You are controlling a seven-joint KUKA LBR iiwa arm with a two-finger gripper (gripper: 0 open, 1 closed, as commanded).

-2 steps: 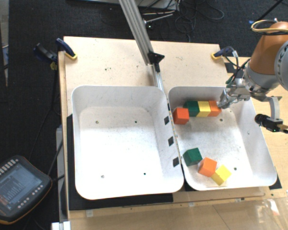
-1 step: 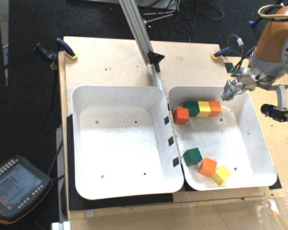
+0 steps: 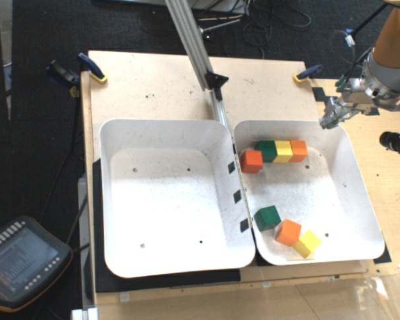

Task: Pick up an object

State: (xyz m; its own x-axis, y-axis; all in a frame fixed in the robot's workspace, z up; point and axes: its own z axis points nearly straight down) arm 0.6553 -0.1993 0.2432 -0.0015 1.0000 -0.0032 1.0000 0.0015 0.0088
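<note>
Blocks sit in the right bin (image 3: 360, 205): a row of orange (image 3: 252, 160), green (image 3: 267, 151), yellow (image 3: 283, 151), orange (image 3: 298, 150) blocks up top, three more below. Gripper (image 3: 330, 120) hovers over the bin's upper right corner, carrying nothing; its finger spread, I can't tell.

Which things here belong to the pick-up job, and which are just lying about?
Job: tool; right bin; row of blocks; green block; orange block; yellow block.
Lying about: left bin; pendant; clamps.
</note>
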